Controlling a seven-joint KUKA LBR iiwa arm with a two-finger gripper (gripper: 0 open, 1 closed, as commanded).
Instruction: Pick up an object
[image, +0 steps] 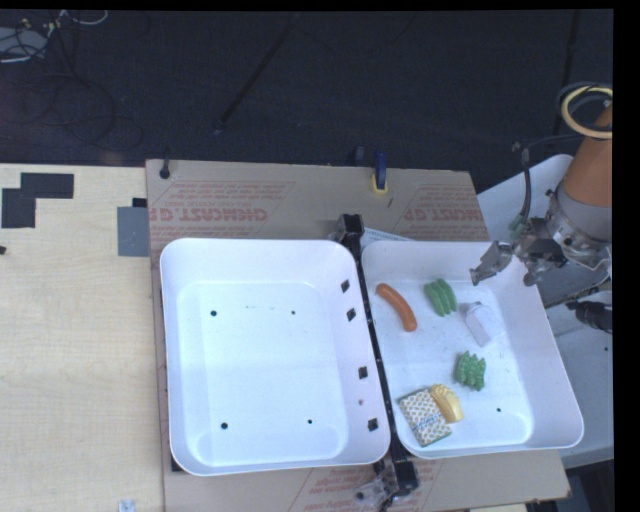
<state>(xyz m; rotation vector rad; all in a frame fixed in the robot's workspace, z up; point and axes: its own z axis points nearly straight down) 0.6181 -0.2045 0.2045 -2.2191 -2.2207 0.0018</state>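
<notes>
Reaching from right, arm (585, 190), fingers (508, 262) spread

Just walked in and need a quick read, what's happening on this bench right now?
A grey robot arm with an orange band reaches in over the right white bin, its gripper hovering near the far edge, holding nothing. Below lie an orange sausage-shaped toy, two green pieces, a clear block and a yellow piece on a patterned packet.

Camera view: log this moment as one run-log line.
gripper: above right bin far edge, holding nothing | right bin: orange sausage, green pickle, green block, yellow piece, patterned packet
</notes>
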